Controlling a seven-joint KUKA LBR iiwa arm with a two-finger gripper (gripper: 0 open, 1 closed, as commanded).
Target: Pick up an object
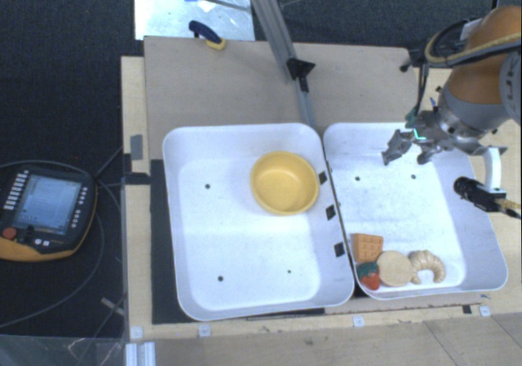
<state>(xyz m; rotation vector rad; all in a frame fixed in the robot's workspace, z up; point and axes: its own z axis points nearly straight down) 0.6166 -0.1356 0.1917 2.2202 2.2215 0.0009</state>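
Observation:
A yellow bowl [284, 183] sits in the left bin [204, 275], toward its far right. In the right bin [408, 193] a small group of toy foods lies at the near edge: an orange waffle [368, 246], a red piece [371, 280], a tan round bun [393, 268] and a croissant [429, 266]. My gripper [410, 149] hangs over the far part of the right bin, well away from the foods, its fingers spread apart with nothing between them.
A slanted metal pole [273, 22] with a black clamp stands behind the bins. A teach pendant [41, 209] lies on the dark floor at left. A black cable end [477, 191] juts over the right bin's right rim.

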